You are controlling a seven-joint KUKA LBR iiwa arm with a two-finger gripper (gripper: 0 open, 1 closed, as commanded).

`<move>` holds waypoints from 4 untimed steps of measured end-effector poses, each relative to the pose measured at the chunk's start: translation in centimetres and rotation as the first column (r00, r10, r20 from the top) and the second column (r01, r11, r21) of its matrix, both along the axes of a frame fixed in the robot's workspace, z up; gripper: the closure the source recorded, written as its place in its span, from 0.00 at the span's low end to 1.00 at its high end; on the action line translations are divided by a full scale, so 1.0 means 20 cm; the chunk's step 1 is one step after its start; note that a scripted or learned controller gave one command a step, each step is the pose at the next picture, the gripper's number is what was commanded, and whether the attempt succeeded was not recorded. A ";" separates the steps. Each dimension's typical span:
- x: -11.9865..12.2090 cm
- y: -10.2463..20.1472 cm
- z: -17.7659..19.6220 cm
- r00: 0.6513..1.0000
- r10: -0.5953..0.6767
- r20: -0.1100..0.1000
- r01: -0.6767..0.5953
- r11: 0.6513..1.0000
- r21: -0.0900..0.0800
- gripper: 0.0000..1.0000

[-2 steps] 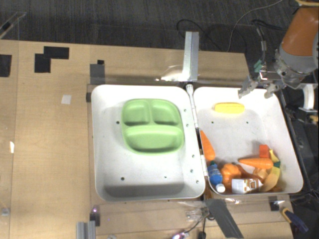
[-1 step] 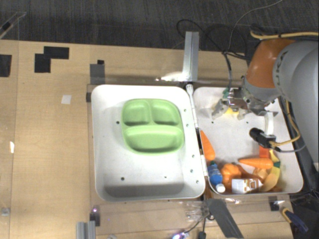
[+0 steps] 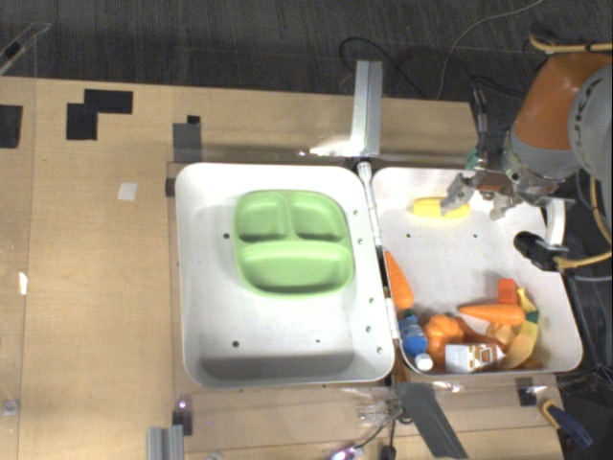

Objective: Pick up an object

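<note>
My gripper [image 3: 479, 197] hangs over the back of the right bin [image 3: 460, 257], its two fingers spread open with nothing between them. A small yellow piece [image 3: 433, 207] lies on the bin floor just left of the left fingertip [image 3: 457, 193], touching or nearly touching it. Along the bin's front lies a heap: an orange carrot [image 3: 397, 281] against the left wall, another carrot [image 3: 493, 310], a blue bottle [image 3: 412, 334], an orange ball [image 3: 442, 331], a white carton [image 3: 473, 356] and a yellowish piece [image 3: 523, 345].
A green divided plate [image 3: 292, 241] lies in the left bin [image 3: 206, 286]. A metal post [image 3: 368, 108] stands behind the wall between the bins. The middle of the right bin's floor is bare white.
</note>
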State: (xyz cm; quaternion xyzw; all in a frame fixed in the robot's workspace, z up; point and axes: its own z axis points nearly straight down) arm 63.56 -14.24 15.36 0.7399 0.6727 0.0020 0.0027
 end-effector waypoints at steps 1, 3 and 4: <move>0.19 0.28 -0.23 1.000 -0.022 0.010 0.022 1.000 -0.003 0.00; 0.00 -0.05 -0.32 0.977 0.212 0.002 -0.212 0.977 -0.003 0.00; 0.00 -0.01 -0.33 0.999 0.054 0.002 -0.054 0.999 -0.001 0.00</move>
